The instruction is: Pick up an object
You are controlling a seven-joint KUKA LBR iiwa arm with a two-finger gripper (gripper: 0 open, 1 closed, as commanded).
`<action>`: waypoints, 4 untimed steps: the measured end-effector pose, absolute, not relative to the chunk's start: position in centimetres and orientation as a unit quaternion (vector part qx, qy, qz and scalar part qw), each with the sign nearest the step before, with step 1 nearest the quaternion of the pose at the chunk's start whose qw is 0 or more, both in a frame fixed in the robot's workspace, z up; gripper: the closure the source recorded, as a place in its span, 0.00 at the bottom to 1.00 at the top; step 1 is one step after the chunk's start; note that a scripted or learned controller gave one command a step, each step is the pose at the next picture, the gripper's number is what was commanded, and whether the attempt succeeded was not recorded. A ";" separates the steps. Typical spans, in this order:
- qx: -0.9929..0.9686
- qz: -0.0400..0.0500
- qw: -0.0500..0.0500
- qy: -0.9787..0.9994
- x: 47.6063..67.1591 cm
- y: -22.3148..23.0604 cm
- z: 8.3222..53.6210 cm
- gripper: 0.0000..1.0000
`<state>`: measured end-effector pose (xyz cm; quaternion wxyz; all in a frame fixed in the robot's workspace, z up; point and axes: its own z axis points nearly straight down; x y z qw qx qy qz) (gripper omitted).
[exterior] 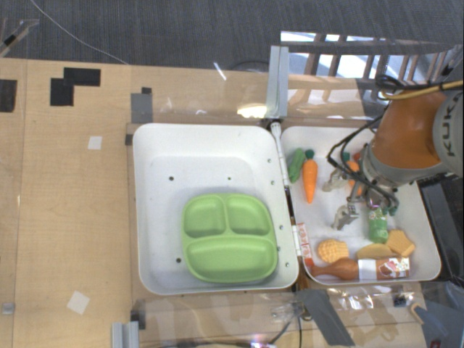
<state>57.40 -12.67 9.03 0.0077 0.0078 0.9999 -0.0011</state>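
Reaching stage: the claw (pixel 346 214) hangs spread, holding nothing, mid right bin (pixel 428 267), and must drop onto the corn cob (pixel 333 250).

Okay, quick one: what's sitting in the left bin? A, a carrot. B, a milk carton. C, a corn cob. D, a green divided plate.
D: the green divided plate lies in the left bin; the carrot and corn are in the right bin.

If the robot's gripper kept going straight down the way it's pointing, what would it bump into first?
Probably the white floor of the right bin. The gripper hangs over a bare patch, with the carrot and the green bottle off to either side. Depth is hard to judge, though.
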 end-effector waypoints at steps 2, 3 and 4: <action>-0.061 -0.004 -0.019 0.998 63.3 -9.9 9.1 0.00; -0.038 -0.002 0.007 0.999 58.8 -13.0 9.0 0.00; -0.045 -0.001 0.007 0.999 60.0 -8.2 9.0 0.00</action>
